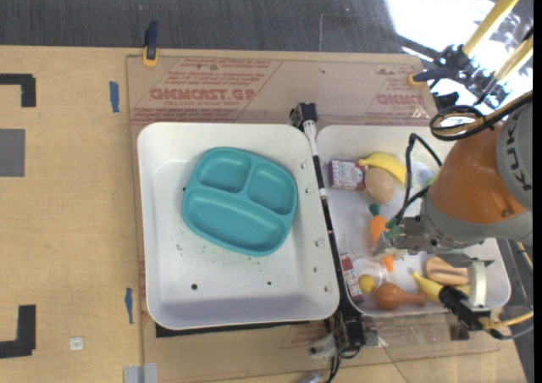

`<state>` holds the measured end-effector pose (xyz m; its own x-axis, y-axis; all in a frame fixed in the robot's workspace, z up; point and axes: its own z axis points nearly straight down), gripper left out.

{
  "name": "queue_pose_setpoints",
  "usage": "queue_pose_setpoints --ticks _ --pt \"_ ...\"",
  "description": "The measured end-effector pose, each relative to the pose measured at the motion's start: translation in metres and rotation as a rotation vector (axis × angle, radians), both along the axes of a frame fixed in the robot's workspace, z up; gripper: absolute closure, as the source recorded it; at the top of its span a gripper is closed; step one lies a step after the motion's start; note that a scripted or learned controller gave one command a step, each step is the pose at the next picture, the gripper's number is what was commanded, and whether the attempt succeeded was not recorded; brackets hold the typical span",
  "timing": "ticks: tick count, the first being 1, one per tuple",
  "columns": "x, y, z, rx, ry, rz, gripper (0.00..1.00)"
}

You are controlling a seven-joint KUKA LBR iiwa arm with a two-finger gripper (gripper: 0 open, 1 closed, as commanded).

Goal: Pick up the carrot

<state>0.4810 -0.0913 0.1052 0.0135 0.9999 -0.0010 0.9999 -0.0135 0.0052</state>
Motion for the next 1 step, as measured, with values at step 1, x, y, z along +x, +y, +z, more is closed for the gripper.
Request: queue_pose_setpoints --ticks 1 --pt "-0.0003 0.0594 0.0801 0.004 0.003 -0.176 1.0"
